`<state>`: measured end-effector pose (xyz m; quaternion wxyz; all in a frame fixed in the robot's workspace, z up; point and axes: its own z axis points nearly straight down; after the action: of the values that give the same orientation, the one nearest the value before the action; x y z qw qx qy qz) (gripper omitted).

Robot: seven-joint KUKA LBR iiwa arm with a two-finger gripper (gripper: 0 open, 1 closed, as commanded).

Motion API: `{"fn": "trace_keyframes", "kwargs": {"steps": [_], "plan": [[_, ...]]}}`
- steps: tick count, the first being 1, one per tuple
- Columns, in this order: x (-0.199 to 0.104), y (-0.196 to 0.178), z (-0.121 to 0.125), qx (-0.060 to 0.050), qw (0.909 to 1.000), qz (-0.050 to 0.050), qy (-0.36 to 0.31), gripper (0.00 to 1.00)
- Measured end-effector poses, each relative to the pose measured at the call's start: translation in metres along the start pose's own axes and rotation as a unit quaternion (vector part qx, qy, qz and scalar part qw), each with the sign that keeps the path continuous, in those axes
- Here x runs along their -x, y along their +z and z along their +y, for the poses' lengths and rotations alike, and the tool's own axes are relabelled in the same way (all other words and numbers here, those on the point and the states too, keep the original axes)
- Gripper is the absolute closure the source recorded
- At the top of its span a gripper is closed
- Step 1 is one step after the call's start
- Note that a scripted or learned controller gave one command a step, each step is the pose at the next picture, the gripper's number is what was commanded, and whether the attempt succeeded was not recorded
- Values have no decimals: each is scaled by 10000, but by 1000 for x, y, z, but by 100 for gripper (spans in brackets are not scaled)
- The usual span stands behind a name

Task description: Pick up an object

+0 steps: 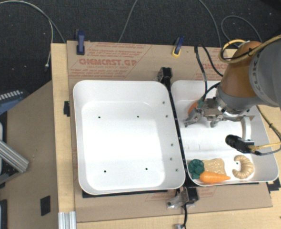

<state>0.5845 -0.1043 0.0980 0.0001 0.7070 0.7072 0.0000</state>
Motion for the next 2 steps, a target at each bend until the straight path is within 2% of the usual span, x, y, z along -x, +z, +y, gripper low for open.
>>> {"fn": "trace_keyframes", "kwargs": {"steps": [1,2], "plan": [[6,-5,27,7,10000,-1,-1,0],[-9,-59,-44,20,10000,2,1,0]]}}
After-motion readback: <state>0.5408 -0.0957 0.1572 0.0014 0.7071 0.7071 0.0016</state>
